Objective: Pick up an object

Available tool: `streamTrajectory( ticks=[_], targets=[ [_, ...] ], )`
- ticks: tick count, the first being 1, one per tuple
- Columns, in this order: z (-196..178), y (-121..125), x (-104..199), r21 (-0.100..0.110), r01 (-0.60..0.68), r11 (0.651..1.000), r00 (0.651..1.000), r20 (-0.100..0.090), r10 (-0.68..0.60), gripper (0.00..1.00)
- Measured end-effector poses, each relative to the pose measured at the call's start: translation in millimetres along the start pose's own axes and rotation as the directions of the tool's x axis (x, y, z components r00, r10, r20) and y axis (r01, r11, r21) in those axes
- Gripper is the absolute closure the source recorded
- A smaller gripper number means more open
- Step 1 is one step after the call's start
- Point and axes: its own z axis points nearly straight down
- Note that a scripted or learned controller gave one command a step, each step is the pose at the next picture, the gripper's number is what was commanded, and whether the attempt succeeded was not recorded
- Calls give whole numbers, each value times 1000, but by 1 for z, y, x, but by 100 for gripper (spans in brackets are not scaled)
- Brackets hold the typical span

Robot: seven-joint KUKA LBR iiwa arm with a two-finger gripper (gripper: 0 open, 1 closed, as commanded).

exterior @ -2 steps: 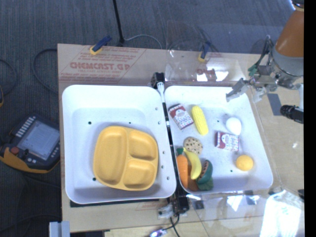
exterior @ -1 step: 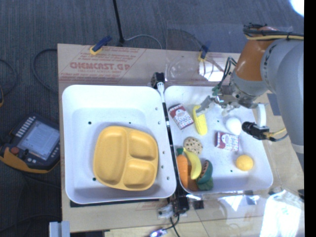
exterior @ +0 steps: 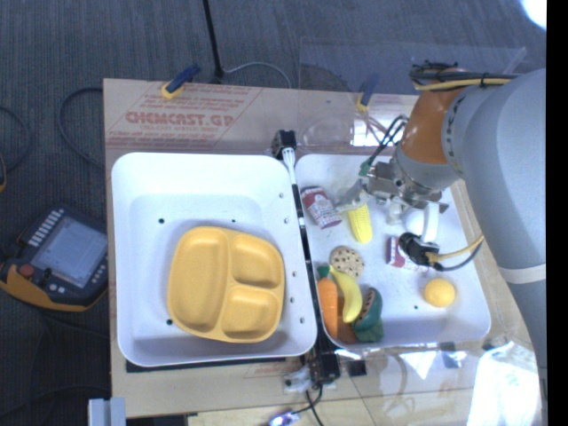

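Observation:
My gripper (exterior: 397, 201) hangs over the back half of the right bin (exterior: 470, 322), below the arm's orange band. Just left of it lies a yellow corn cob (exterior: 359, 224), and further left a red and white packet (exterior: 319, 208). A small red can (exterior: 394, 251) sits right below the gripper, beside a black cable loop. Toward the front are a speckled cookie (exterior: 346, 259), a banana (exterior: 348, 293), a carrot (exterior: 327, 303) and a green toy (exterior: 372, 314). A yellow ball (exterior: 438, 292) rests at the front right. I see nothing held.
The left bin (exterior: 142, 193) holds a yellow divided plate (exterior: 226, 282). A black rail (exterior: 297, 211) runs between the bins. The big grey arm (exterior: 515, 158) covers the right bin's far right side. A handheld pendant (exterior: 58, 256) lies on the floor to the left.

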Motion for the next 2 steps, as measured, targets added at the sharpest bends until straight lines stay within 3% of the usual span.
streamTrajectory(
  ticks=[1, 2],
  targets=[
    [-8, 1, 0, 1, 1, 1000, 1000, 0, -1, 100],
    [-94, 22, 77, 12, 68, 998, 998, -4, -68, 100]
  ],
)
